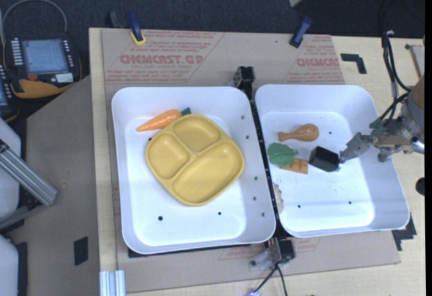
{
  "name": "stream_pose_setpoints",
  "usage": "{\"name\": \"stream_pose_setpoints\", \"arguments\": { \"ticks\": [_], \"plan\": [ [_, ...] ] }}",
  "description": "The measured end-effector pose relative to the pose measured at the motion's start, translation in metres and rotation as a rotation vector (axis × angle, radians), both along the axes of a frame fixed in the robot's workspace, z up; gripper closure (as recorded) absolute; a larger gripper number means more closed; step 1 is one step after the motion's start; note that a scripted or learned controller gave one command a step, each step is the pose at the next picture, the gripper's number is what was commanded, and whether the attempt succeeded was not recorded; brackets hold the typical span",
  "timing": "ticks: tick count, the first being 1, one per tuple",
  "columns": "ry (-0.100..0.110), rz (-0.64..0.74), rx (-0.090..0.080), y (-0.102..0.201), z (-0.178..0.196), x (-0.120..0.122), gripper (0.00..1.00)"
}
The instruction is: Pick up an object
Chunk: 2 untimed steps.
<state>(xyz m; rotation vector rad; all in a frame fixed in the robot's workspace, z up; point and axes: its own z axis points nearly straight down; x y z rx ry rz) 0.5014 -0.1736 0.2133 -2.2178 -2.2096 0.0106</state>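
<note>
In the right bin (337,210) lie a tan toy drumstick (300,133), a green leafy toy (281,152) with a small orange piece (297,166) against it, and a black block (323,158). My gripper (352,148) reaches in over the bin's right side, low and slanting toward the black block. Its grey tip ends right at that block's right edge. Whether it touches or grips the block cannot be made out. In the left bin (175,224) a yellow divided plate (194,158) sits with an orange toy carrot (158,120) at its upper left.
A black divider (258,146) runs between the two bins. Cables and the arm's wrist (405,133) hang over the right bin's right rim. A teach pendant (42,62) lies off the bench at the far left.
</note>
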Motion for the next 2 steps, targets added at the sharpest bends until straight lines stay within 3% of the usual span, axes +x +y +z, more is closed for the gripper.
{"name": "stream_pose_setpoints", "arguments": {
  "ticks": [1, 2],
  "plan": [
    [-0.012, 0.004, -0.003, 0.0, 0.006, 0.003, 0.0],
    [-0.007, 0.004, 0.0, 0.003, -0.041, -0.006, 0.0]
  ]
}}
